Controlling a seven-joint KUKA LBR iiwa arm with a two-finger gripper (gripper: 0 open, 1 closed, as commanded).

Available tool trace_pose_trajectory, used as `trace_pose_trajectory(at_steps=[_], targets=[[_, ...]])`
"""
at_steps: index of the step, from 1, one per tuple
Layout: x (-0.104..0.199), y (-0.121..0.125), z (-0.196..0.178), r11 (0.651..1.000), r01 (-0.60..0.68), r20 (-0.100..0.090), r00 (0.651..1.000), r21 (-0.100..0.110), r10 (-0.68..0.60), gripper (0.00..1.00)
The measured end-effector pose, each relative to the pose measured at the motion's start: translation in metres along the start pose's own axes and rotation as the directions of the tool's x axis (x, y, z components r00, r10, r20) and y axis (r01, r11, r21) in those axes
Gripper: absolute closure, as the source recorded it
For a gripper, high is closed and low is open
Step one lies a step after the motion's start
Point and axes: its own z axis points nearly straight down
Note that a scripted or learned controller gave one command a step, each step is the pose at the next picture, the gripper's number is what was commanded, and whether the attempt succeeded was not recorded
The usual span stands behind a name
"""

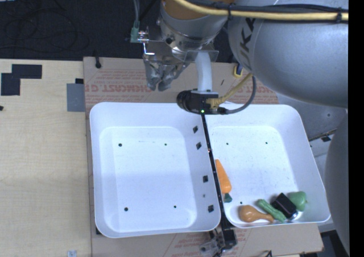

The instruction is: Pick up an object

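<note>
Hovering above the far edge of the left bin, the tool hangs well clear of everything it might take; its fingertips look drawn close together with nothing between them, so it seems clenched on air. All the candidates lie in the right bin: an orange carrot-shaped toy against the divider, and near the front corner a tan gourd-like piece, a green piece, a small black block and a rounder green object, these four crowded and touching. The task appears to be at its outset, before any approach. The next move, as I judge it, calls for carrying the tool across to the right bin, spreading its fingers and descending; the carrot toy, lying apart, looks the easier target.
</note>
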Motion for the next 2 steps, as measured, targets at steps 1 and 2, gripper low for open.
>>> trace_pose_trajectory(at_steps=[1, 2], targets=[[0.028, -0.011, 0.097, 1.000, 0.007, -0.001, 1.000, 0.001, -0.007, 1.00], [0.027, 0.031, 0.196, 1.000, 0.003, 0.001, 1.000, 0.000, -0.003, 1.00]])
